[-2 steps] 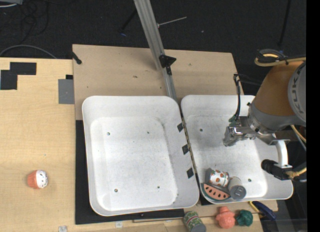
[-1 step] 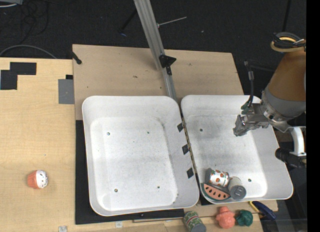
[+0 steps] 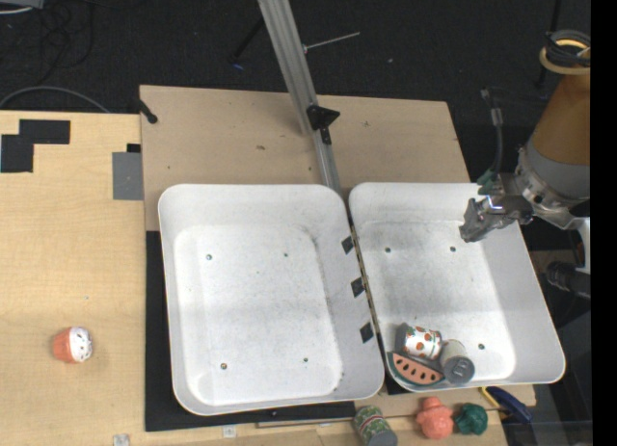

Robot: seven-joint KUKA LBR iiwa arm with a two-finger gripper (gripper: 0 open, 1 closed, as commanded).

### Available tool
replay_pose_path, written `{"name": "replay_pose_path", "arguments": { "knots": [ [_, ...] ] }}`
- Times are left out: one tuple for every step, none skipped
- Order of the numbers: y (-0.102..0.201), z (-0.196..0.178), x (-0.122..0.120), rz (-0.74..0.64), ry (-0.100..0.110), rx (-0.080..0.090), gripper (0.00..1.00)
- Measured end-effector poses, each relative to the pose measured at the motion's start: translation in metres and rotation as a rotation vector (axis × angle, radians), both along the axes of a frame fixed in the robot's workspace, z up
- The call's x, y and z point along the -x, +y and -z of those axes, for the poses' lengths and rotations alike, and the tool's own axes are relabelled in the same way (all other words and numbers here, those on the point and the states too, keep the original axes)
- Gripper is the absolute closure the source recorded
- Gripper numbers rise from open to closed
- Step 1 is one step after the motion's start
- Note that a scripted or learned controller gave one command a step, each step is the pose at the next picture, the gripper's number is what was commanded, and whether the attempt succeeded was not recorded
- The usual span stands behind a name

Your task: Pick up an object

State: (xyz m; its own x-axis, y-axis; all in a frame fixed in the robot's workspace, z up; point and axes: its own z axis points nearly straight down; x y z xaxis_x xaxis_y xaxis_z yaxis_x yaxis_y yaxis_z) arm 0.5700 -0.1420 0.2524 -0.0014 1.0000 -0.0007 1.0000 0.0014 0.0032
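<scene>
Gripper (image 3: pixel 475 225) hangs low, wrist angled leftward; arm seemingly bent.

Even overhead light, bright white bins (image 3: pixel 255 290), dark surroundings, slightly soft, grainy focus.

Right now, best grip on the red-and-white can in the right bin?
Probably across the red-and-white can's round body, coming straight down. It lies on its side near the front-left corner of the right bin, touching a watermelon slice and a grey cylinder. Its far side looks freer, so close the pincer across the width there.
</scene>
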Motion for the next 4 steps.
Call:
{"name": "replay_pose_path", "arguments": {
  "knots": [
    [0.052, -0.005, 0.013, -0.002, 0.007, -0.002, 1.0],
    [0.094, 0.01, 0.032, -0.001, 0.009, -0.003, 1.0],
    [0.147, 0.024, 0.048, -0.002, 0.01, -0.003, 1.0],
    [0.196, 0.013, 0.063, -0.002, 0.008, -0.001, 1.0]
  ]
}}
